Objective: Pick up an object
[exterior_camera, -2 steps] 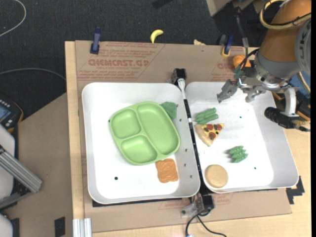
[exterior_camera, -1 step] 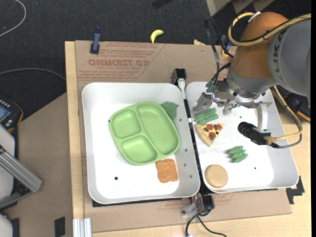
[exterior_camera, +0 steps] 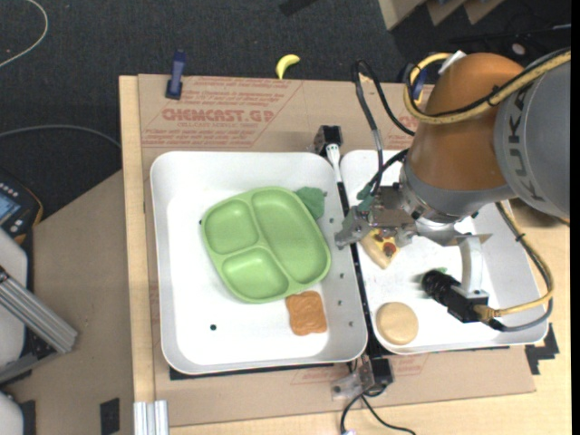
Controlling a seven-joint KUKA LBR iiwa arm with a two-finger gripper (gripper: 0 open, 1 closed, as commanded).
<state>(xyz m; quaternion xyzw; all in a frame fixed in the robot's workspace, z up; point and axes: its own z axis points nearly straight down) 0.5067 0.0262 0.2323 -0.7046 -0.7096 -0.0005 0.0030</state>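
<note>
Fingers (exterior_camera: pixel 381 241): open or shut, I cannot tell; they hang over a pizza slice (exterior_camera: pixel 381 251) in the right bin (exterior_camera: pixel 507 333).

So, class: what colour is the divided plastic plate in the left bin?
Light green: the three-compartment divided plastic plate, clearest in the camera view.

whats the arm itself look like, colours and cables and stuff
The arm is grey with a rounded orange band above the wrist and part of a dark printed mark on the grey shell. Black and yellow cables loop over it. The gripper is a small metal-grey assembly.
</note>
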